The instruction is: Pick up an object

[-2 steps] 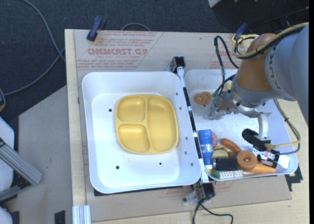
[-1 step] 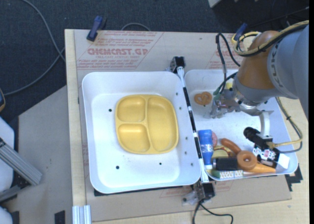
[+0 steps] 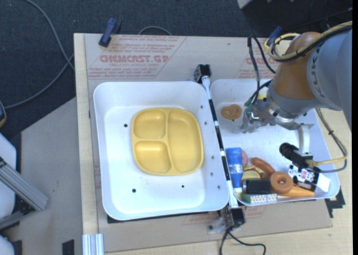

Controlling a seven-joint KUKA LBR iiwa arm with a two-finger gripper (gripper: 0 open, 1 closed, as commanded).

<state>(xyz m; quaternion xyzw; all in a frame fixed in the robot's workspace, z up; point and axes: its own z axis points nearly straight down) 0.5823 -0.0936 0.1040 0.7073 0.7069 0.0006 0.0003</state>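
Yellow divided plate, donut, blue tube

Robotics lab, bench on dark carpet, loose cables, clamped bins

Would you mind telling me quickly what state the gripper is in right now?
Gripper: low in the right bin beside the pretzel; open or closed cannot be told.

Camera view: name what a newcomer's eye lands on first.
The yellow divided plate sits alone in the middle of the left bin. The grey and orange arm reaches over the right bin, where small toy foods crowd the near end.
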